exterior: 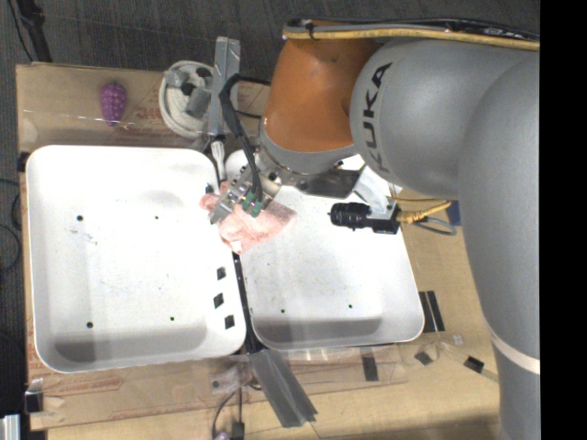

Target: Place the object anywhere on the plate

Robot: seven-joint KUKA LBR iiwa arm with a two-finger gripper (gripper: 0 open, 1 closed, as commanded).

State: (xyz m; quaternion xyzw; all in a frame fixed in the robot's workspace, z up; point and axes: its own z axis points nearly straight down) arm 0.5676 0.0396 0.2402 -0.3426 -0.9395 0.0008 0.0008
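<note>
The gripper [241,197] hangs low over the ridge where the two bins meet, toward their far end; from this angle I cannot tell whether its jaws are released or clenched. Directly under and just right of it lies the pink piece [260,226], pale salmon, flat-looking with a ragged, uneven outline. Most of it lies in the far-left corner of the right bin [385,291], and its left edge laps up against the shared rim. Its far part is hidden by the gripper, so whether it is gripped cannot be seen. The left bin [119,264] shows a bare white floor with a few small dark dots, and three small black squares sit along its right rim. The bulky grey arm [431,108] covers the far-right part of the right bin. On the bench [55,90] beyond the left bin rest a small purple thing [113,102] and, to its right, a white ring-shaped thing [183,94]. A grey strip [282,389] lies at the near edge.
</note>
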